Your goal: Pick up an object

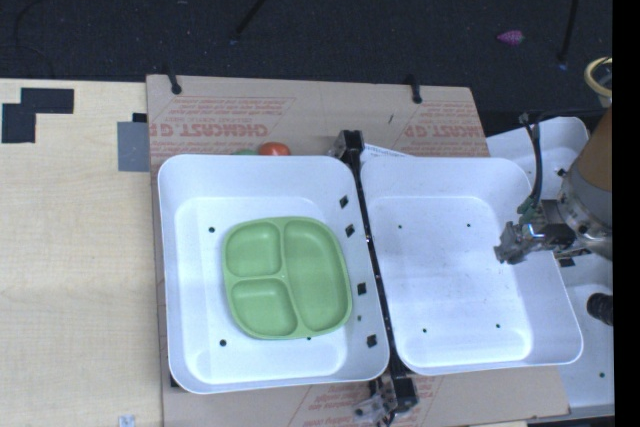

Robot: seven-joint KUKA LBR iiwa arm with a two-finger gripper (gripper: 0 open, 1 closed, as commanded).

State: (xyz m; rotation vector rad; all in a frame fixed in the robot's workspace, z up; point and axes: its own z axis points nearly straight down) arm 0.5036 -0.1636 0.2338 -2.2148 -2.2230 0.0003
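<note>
- Holding one item, the left bin (pixel 180 215): a green divided plate (pixel 287 277) with three compartments, lying flat on the bin floor, nearer the black divider (pixel 368 265) than the bin's far wall
- right bin (pixel 450 335), just across the black divider; white floor with small dark dots
- gripper (pixel 512 245), over the right bin's edge farthest from the divider; whether it is open or closed cannot be told; nothing seen in it
- orange-red object (pixel 274 150), on the cardboard (pixel 300 120) just behind the left bin's back rim, near the divider's top end
</note>
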